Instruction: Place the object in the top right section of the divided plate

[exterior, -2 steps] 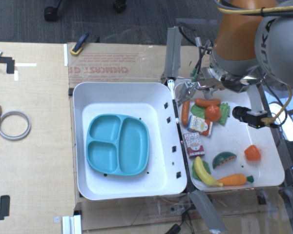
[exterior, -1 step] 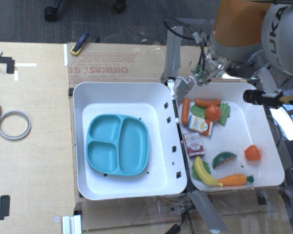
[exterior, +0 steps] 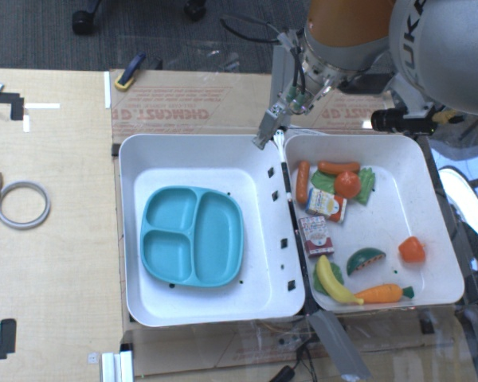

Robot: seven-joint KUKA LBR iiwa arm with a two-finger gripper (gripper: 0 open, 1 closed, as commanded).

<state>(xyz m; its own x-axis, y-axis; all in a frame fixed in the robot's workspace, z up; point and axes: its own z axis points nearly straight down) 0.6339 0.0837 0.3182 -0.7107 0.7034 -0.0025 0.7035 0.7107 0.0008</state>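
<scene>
The gripper (exterior: 268, 131) hung at twelve o'clock over the seam between the two bins, above the rim; whether it was spread or pressed together could not be told. The plate (exterior: 193, 236) lay in the left bin (exterior: 135, 213). The right bin (exterior: 430, 213) held toy food: a banana (exterior: 333, 280), carrot (exterior: 380, 294) and tomato (exterior: 412, 250).
</scene>
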